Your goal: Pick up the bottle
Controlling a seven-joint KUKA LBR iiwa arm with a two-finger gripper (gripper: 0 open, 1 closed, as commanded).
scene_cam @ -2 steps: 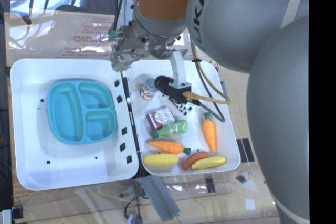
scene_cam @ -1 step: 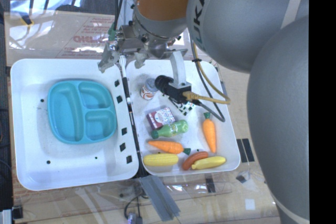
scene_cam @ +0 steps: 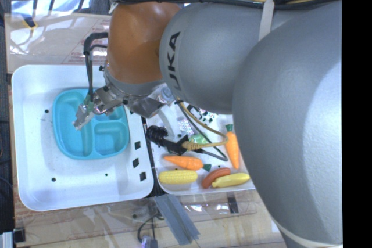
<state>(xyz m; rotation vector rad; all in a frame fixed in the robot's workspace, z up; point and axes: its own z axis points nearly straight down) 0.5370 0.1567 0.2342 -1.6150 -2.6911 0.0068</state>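
Approach looks misplaced: the gripper [scene_cam: 86, 112] hangs over the blue tray [scene_cam: 70, 142] in the left bin [scene_cam: 35, 183], and whether its fingers are open I cannot tell. What may be the bottle [scene_cam: 185, 125] lies in the right bin [scene_cam: 174, 187], so the arm must cross over.

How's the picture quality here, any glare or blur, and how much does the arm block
Camera view: lighting is even and soft, with bright glare on the clear sheet at upper left. The arm sits close to the lens, slightly soft, and covers most of the right bin. The gripper looks a little blurred over the blue tray, casting only a faint shadow. The toy vegetables are reasonably sharp.
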